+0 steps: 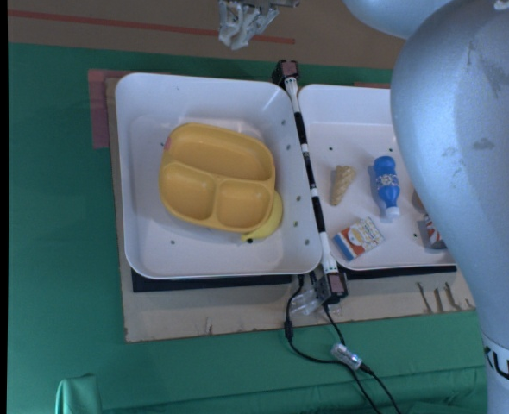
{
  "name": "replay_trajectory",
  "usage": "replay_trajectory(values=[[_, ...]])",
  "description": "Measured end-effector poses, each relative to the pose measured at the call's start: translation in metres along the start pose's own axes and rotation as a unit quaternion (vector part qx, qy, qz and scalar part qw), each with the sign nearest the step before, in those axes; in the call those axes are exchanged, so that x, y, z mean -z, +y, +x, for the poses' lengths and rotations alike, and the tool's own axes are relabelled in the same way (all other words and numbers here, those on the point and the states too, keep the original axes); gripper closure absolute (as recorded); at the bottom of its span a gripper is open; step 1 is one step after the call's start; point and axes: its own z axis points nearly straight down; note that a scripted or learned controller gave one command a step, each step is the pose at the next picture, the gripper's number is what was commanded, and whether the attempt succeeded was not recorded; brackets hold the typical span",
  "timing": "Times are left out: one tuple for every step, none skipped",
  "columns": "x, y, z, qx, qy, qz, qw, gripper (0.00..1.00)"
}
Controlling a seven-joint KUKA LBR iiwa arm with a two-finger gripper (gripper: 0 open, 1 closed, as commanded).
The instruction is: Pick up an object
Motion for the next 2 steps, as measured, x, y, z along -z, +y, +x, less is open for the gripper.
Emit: replay_trajectory(values=[[0.0000,0.0001,0.0007,-0.001,0.000,0.000,1.0000,1.00],[-0.0085,0.0000,0.0008,0.000,0.000,0.000,1.0000,1.00]])
